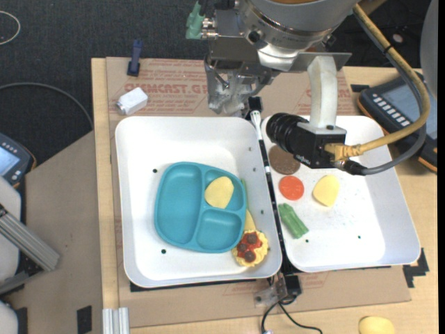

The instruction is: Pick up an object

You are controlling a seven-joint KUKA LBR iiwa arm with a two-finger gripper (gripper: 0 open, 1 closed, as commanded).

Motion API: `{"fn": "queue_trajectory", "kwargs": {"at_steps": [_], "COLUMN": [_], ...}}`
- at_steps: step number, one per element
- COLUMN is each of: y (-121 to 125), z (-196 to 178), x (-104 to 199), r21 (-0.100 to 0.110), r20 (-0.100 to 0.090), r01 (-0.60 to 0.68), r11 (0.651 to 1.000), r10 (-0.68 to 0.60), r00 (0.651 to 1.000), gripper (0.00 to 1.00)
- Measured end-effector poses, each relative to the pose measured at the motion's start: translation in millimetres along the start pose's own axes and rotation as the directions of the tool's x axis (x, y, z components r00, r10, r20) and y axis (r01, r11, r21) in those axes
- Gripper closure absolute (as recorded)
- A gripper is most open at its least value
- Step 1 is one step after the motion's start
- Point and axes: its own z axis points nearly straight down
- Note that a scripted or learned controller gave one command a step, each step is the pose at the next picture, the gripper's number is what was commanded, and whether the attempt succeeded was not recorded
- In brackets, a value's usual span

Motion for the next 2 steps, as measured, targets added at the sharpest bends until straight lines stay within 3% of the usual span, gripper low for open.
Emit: {"fn": "queue_trajectory", "kwargs": {"at_steps": [1,2], "y": [2,-1], "z": [-8,86], "x": [-2,-31], "r21": [0.001,0.016], "r20": [0.003,0.010], "r01": [-0.004,-0.012], "r11": [1.000,1.000], "r10": [0.004,0.012], "r00": [1.000,1.000], "gripper": [1.00,1.00]}}
